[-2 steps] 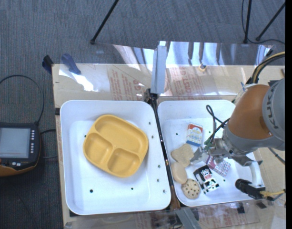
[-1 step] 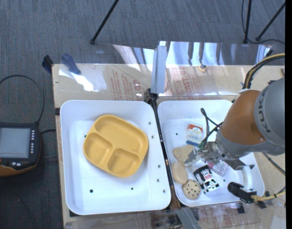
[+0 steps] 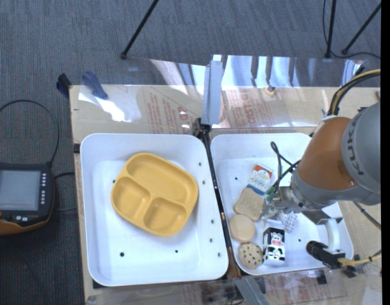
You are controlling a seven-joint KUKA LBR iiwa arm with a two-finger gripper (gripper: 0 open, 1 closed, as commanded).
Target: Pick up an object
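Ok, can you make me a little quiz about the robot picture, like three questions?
1. True or false: the yellow divided plate lies in the left bin.
2. Which is nearest the front rim of the right bin? A) the toast slice B) the chocolate chip cookie C) the small carton with a blue and red label
3. Fill in: the black and white cow-print carton lies just to the ___ of the chocolate chip cookie in the picture.

Key: 1 true. 2 B. 3 right.
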